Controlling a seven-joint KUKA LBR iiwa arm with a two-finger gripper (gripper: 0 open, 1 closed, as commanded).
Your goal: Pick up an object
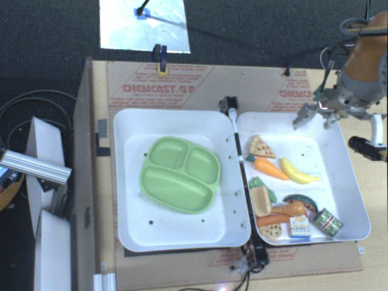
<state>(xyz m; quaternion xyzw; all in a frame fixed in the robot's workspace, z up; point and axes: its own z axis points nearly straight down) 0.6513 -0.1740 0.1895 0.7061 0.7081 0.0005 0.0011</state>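
Two shallow white bins are lying side by side on a sheet of brown cardboard [182, 83]. On the cardboard, red letters are reading "CHEMCAST GP" behind the left bin, and the same kind of print is showing partly behind the right bin, but there it is too cut off to read.

The left bin [130, 223] is holding a green divided plate [180, 174] with three compartments. The right bin [347, 180] is holding the toy food. A waffle-like wedge [262, 146] is lying near the back left, with an orange carrot [270, 168] just in front of it and a yellow banana [297, 171] beside the carrot on the right. Toward the front, a tan bread-like piece [260, 201] is lying by the left wall, and a small white carton [299, 227] and a small green can [327, 221] are sitting at the front edge. Both are carrying printed labels, but the writing is too small to read.

The arm is reaching in from the right, and the gripper [315, 117] is hanging above the back right corner of the right bin. Its two grey fingers [301, 117] are standing apart, with nothing between them. It is well apart from the food items, which are all resting in the bin.

Behind the bench, a pale square sheet [144, 16] is lying on the dark floor.
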